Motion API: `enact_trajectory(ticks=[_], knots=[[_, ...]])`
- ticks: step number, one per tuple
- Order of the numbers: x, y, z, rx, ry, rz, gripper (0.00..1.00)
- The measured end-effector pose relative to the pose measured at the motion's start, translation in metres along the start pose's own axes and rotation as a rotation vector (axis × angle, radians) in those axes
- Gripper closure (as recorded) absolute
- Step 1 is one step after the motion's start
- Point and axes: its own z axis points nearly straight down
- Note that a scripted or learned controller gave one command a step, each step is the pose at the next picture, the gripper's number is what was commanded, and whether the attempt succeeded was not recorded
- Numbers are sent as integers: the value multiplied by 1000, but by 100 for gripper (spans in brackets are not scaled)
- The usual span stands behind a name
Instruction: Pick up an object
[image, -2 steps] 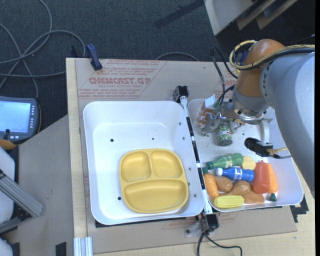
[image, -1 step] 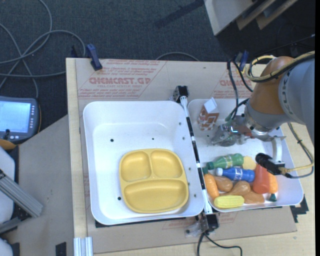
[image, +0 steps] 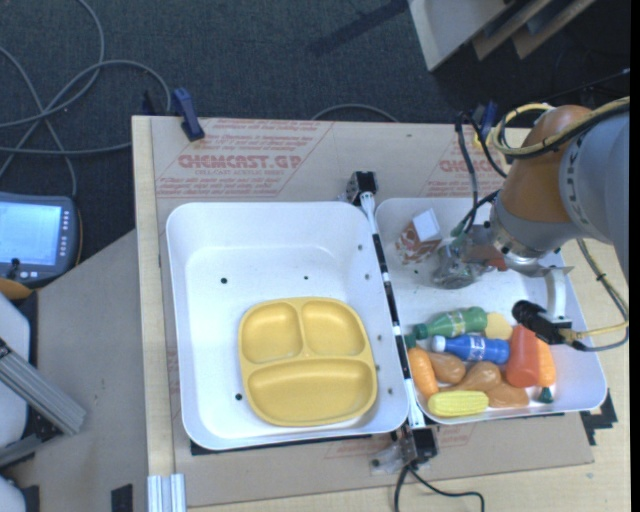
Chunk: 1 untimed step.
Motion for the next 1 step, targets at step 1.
enact_trajectory(ticks=[1], knots=[[89,36,-96,-11,0,-9,100]])
